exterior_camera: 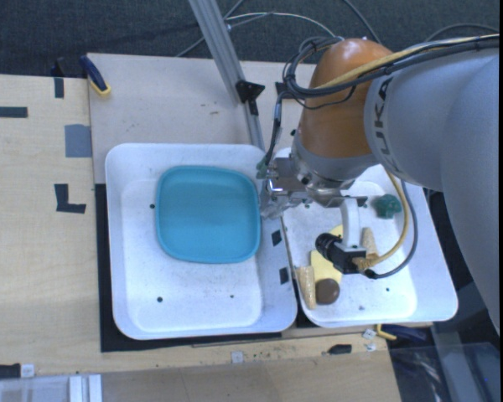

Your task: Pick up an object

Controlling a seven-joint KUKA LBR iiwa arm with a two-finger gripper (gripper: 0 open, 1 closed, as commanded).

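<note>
So the arm (419, 99) is reaching in over the right bin (427, 304), and the gripper (314, 193) sits low over that bin's far left corner, right by the wall it shares with the left bin (126, 308). The wrist bulk hides the business end, so I honestly can't tell whether it's open or closed, or whether it has hold of anything.

All the pickable stuff is in the right bin. A yellow piece (321, 265) lies toward the near left corner, with a brown round lump (327, 291) touching its near end. A tan stick (304, 285) lies just beside those two, along the bin's left wall. A green thing (389, 205) is on its own toward the far right side, well apart from the others.

The left bin has a teal plate (208, 214) lying flat, closer to its far edge. Both bins sit side by side on the table (33, 249).
</note>
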